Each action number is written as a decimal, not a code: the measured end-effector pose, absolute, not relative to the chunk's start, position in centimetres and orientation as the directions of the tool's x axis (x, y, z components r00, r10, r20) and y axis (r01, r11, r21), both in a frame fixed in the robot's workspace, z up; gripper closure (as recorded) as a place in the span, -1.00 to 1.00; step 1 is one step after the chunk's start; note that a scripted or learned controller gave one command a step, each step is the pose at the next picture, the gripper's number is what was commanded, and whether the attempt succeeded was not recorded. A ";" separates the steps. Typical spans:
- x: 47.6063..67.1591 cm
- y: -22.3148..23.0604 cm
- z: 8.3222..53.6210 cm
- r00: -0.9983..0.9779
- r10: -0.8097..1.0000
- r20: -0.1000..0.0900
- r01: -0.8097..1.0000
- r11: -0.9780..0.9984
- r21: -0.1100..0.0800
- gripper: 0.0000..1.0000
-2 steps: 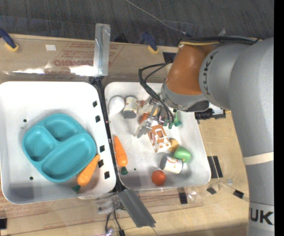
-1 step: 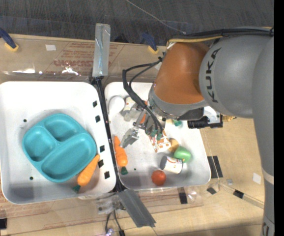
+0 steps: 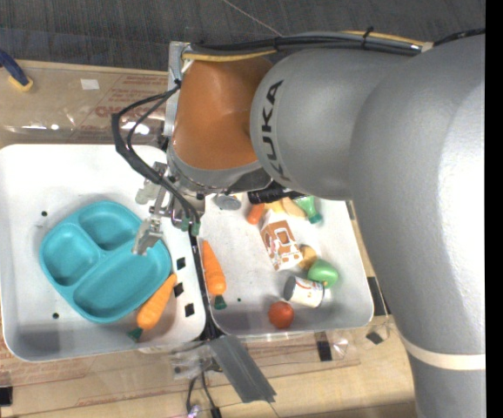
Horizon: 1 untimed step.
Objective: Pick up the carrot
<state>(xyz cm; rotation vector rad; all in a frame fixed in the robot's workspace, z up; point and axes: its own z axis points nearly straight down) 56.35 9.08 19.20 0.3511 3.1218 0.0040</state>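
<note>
The grey arm (image 3: 365, 129) with its orange band (image 3: 217, 111) reaches across from the right side of the tabletop (image 3: 77, 85) and hangs over the divide between the two white bins. Its end effector (image 3: 151, 233) sits over the left bin (image 3: 16, 233), just above the right rim of a blue sectioned plate (image 3: 99, 264); the fingers look close together with nothing seen between them, though the view is too small to be sure, so whether they are open or closed cannot be told. One carrot (image 3: 156, 305) lies in the left bin near its front right corner, tilted, its thick end resting against the plate's front right edge and its green top toward the front. A second carrot (image 3: 212, 270) lies in the right bin (image 3: 356, 233), along its left wall, just beside the divide. Further right in that bin are a white and orange carton (image 3: 282, 238), a green item (image 3: 323, 273), a small white cup (image 3: 306, 293) and a red tomato-like ball (image 3: 280, 313) near the front edge.
</note>
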 end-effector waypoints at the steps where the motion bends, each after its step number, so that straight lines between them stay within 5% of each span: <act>1: 51.4 13.5 9.8 -0.949 0.315 -0.011 0.315 0.949 0.007 -1.00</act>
